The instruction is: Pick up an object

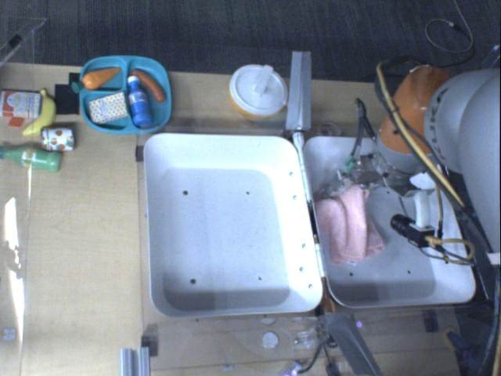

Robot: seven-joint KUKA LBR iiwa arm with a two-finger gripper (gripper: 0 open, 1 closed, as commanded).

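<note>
Pink folded cloth (347, 225): lying in right shallow white bin (391, 288), not lifted. Jaws (354, 169) at its top edge; their state cannot be told.

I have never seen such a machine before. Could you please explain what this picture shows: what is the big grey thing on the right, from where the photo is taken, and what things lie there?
The camera looks down from above the bench at a slant. The grey shape with an orange band is a robot arm reaching in from the right. Its pincer hangs over the right white bin, just above a pink cloth lying there. I cannot tell whether the pincer grips anything. The left white bin sits beside it. Behind the bins stand a white lidded cup and a blue tray of toy food; a few small toys lie at the far left.
</note>
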